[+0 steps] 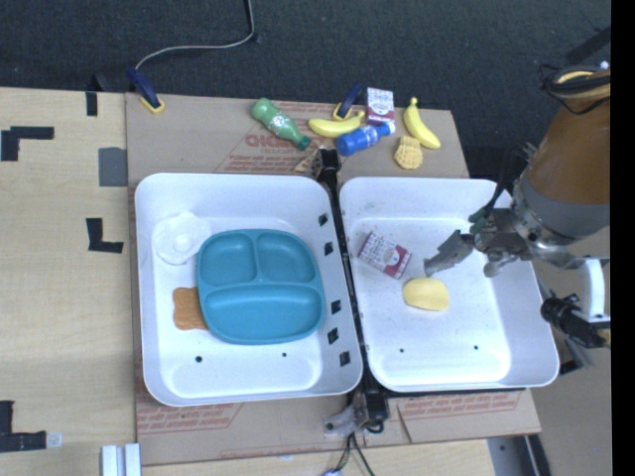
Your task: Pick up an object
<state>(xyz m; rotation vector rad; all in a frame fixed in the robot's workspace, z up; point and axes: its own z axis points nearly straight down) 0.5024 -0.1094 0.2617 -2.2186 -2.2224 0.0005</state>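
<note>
Your right bin (516,360) holds two candidates: the red-and-white packet (383,254) toward 10 o'clock and the yellow lemon-like piece (426,294) at centre. Your hand (466,249), fingers apart and empty, hovers just beside the piece at its 1 o'clock; centre over it before descending.

A single fixed camera sits above the bench and looks down at a slant, far enough off to take in both white bins: the left bin (149,296) at about 8 o'clock of centre, the right bin (516,355) at 4 o'clock. The arm (575,167) enters from 3 o'clock.
</note>
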